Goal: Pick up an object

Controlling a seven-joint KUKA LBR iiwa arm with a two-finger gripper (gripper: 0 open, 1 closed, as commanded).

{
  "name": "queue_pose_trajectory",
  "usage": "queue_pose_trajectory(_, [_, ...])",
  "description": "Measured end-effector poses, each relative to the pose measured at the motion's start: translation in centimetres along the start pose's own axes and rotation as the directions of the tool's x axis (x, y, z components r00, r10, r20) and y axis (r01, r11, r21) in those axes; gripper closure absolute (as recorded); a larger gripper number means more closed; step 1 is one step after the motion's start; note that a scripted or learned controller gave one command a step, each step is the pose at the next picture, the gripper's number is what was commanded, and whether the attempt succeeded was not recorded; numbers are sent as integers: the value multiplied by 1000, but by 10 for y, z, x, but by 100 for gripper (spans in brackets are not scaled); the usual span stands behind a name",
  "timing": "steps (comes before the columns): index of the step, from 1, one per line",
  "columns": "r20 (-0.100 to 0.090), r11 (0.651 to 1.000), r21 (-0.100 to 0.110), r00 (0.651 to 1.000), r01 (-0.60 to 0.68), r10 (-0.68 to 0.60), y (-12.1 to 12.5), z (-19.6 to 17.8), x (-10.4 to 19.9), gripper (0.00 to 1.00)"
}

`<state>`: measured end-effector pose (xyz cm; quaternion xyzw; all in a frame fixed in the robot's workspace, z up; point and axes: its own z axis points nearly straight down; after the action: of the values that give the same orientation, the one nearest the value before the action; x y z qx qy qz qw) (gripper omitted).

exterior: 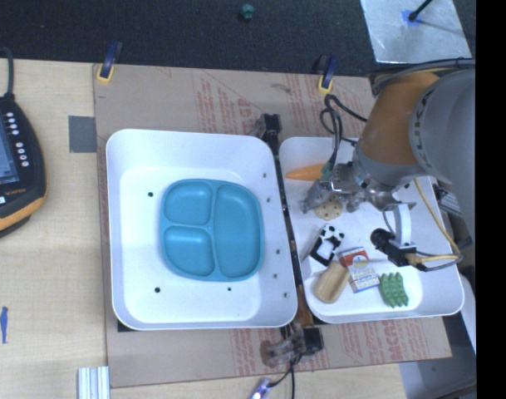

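My gripper point(322, 198) hangs low over the back left part of the right bin point(442, 304). An orange carrot-like piece point(304, 173) lies just behind it, by the bin's wall. A black-and-white toy figure point(326, 244) lies just in front of the gripper. Nearer the front lie a tan wooden piece point(330, 283), a small red-and-white box point(361, 272) and a green ridged block point(393, 290). I see nothing held at the gripper's tip.
The left bin point(128, 298) holds a blue divided plate point(211, 228). A black and orange handheld pendant point(7, 165) lies on the bench at far left. The arm's grey body with its orange band point(398, 119) covers the right bin's back right part.
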<state>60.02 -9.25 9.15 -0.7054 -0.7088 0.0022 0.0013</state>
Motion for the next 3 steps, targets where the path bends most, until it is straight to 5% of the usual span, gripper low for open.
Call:
queue_pose_trajectory(1, [-1,1000,0,1000,1,-1,56,0,-17,0])
queue_pose_trajectory(2, [0,1000,0,1000,0,0,-12,0,-22,0])
queue_pose_trajectory(3, [-1,1000,-2,1000,0,0,31,-1,-1,0])
